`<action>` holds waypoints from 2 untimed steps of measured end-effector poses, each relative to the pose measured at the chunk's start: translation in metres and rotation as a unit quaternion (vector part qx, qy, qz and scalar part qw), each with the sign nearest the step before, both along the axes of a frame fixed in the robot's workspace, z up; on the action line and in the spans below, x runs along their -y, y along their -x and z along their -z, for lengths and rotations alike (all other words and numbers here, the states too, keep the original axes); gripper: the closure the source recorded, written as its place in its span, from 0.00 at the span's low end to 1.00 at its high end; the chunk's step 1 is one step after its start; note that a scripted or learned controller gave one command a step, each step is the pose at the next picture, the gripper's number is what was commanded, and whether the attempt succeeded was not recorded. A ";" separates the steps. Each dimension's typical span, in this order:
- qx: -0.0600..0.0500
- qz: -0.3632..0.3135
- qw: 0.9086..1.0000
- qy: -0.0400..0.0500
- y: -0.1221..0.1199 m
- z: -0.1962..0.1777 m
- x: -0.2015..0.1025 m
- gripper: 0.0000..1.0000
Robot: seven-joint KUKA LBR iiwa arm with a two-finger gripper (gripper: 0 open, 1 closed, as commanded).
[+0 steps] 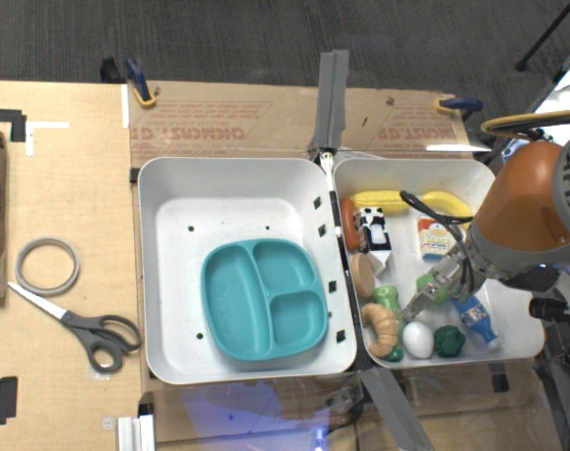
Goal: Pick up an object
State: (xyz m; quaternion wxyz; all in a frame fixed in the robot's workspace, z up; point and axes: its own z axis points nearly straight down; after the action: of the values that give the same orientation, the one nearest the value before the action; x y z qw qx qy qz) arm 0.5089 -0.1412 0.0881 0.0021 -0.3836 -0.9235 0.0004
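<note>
The right bin [408, 166] holds several small items: a yellow banana [383, 200], a black-and-white cow toy [372, 228], a white packet [435, 240], a tan piece [363, 272], a light green toy [386, 299], a croissant [383, 327], a white egg [418, 338], a dark green lump [448, 340] and a blue packet [477, 319]. My gripper [433, 291] is low inside this bin, just above the egg and to the right of the light green toy. A greenish patch sits at its tip, and I cannot make out whether anything is held.
The left bin [172, 186] carries a teal divided plate [264, 299]. On the wooden bench to the left lie scissors [87, 325] and a tape roll [47, 264]. The arm's orange band [524, 205] hangs over the right bin's right side.
</note>
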 end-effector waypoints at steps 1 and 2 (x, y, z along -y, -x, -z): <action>0.001 0.108 0.994 0.002 -0.113 0.000 -0.004 0.00; 0.001 0.074 0.997 0.000 -0.073 -0.001 0.068 0.00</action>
State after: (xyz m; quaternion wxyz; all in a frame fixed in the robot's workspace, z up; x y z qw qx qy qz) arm 0.5815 -0.2090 0.0888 0.0016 -0.4511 -0.8925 0.0001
